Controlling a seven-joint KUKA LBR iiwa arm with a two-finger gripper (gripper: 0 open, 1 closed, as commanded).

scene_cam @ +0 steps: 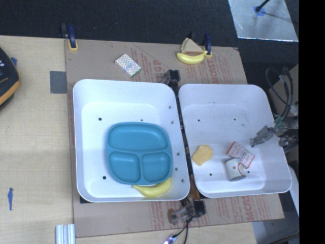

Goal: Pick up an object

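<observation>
My gripper [260, 136] reaches in over the right rim of the right bin [223, 103], with nothing visibly in it. Just left of and below it lies a red-and-white packet [240, 154], a short gap away. A small grey-and-white can [234, 169] lies on its side in front of the packet. A yellow shell-shaped piece [202, 154] rests near this bin's left wall. In the left bin [89, 105] sits a blue divided plate [138, 152], with a yellow banana [153, 189] against its front edge.
On the cardboard behind the bins lie a second banana [191, 58] with a sandwich-like piece on it and a small patterned packet [127, 64]. A yellow-and-black device [6, 78] sits at the far left. Cables hang at the right, behind the arm.
</observation>
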